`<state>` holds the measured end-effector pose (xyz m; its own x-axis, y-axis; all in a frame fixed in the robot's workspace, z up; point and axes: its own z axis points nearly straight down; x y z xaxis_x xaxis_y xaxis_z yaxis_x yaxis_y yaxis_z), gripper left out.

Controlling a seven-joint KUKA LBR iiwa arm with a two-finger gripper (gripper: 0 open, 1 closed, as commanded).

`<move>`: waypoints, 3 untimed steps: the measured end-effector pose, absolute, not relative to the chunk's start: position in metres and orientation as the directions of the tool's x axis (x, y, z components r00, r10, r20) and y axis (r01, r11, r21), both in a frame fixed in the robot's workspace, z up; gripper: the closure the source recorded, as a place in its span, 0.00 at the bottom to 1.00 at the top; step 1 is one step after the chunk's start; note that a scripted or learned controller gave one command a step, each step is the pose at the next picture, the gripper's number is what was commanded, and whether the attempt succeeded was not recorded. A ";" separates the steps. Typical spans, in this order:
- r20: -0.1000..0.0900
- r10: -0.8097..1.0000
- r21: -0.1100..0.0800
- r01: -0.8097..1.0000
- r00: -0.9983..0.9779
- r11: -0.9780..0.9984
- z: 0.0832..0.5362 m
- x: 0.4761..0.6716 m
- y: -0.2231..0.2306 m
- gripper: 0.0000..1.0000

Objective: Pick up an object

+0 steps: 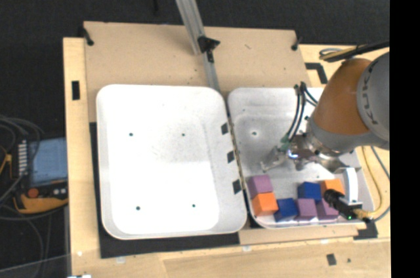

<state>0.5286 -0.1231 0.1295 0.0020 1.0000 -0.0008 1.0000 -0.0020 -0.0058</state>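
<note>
Several small blocks lie along the near edge of the right bin (262, 106): a purple block (261, 185), an orange block (266, 203), a blue block (286, 208), another purple block (306, 208), a second blue block (310, 191) and an orange block (333, 185) near the right wall. My gripper (289, 157) hangs over the middle of the right bin, just behind the row of blocks and up-right of the first purple block. The wrist covers part of the bin floor. No block shows in the gripper.
The left bin (164, 158) adjoins the right one across a narrow divider (231, 152). A slanted metal pole (187, 1) rises behind the bins. Cables and a handheld unit (39, 172) lie off the bench at the left.
</note>
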 end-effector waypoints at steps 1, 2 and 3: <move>-0.003 1.000 0.002 1.000 0.003 -0.003 0.097 0.529 -0.125 0.00; -0.002 1.000 0.008 1.000 0.012 -0.012 0.109 0.531 -0.126 1.00; -0.002 1.000 0.008 1.000 0.002 -0.002 0.172 0.536 -0.133 1.00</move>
<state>0.5360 -0.1329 0.1719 0.0021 1.0000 -0.0019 1.0000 -0.0021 0.0080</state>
